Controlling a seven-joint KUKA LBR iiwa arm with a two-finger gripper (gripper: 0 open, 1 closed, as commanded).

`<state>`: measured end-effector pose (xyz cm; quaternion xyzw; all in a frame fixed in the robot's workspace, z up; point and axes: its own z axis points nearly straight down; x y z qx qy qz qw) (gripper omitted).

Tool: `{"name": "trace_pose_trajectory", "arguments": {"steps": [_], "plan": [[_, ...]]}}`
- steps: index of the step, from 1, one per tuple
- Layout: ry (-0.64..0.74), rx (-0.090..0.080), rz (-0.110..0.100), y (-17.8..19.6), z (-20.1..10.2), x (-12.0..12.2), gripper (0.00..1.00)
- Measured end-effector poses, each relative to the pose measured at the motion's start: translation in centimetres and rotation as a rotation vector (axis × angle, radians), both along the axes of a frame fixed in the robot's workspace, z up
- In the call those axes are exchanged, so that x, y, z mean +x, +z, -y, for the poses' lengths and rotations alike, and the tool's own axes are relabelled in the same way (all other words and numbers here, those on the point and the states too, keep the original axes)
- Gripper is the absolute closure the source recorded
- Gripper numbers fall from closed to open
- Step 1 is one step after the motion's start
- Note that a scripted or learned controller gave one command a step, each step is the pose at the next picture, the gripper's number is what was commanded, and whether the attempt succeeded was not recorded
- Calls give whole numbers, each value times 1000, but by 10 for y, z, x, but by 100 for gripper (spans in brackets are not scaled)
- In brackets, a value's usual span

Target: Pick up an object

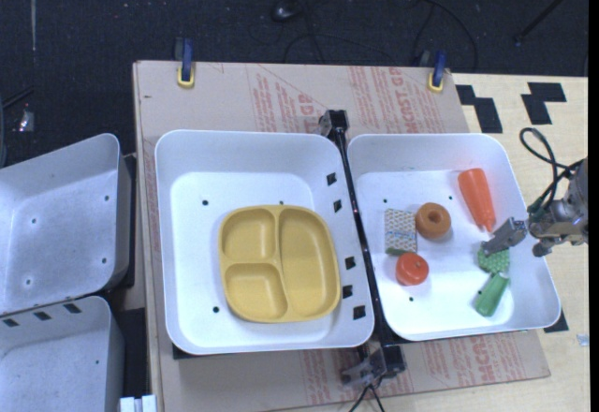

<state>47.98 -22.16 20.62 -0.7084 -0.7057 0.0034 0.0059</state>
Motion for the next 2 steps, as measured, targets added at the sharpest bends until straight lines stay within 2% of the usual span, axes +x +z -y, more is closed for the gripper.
{"name": "trace_pose_trajectory", "arguments": {"steps": [1, 2], "plan": [[5, -3, 12, 7, -1, 3, 0], [3, -2, 9, -55, -3, 9, 0]]}}
